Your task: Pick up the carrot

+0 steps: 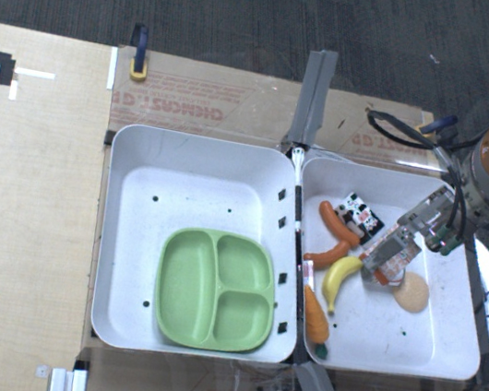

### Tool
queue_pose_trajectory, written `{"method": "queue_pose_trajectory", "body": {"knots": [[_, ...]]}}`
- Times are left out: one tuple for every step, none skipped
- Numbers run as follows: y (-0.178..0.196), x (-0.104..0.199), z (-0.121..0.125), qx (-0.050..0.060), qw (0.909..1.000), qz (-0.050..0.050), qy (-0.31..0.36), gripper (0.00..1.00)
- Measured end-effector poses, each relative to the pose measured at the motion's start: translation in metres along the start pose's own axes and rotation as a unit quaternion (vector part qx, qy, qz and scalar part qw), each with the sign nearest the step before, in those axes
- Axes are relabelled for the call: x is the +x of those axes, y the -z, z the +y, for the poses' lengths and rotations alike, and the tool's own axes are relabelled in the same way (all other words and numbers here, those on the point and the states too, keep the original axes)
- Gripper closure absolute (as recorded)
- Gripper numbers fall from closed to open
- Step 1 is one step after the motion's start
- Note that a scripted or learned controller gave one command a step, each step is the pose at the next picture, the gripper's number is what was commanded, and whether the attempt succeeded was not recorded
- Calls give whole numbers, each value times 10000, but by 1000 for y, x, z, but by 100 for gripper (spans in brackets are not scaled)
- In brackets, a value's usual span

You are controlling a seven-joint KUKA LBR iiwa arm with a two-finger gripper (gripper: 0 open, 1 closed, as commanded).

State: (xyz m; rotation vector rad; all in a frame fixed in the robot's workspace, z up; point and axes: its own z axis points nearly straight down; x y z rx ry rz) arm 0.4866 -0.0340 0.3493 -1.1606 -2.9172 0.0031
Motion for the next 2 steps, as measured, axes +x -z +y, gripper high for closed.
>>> {"method": "queue_pose_trajectory", "body": {"knots": [[-160,40,30,10,9941,11,-1081,100],[-125,60,53,-9,9974,-7,-724,100]]}}
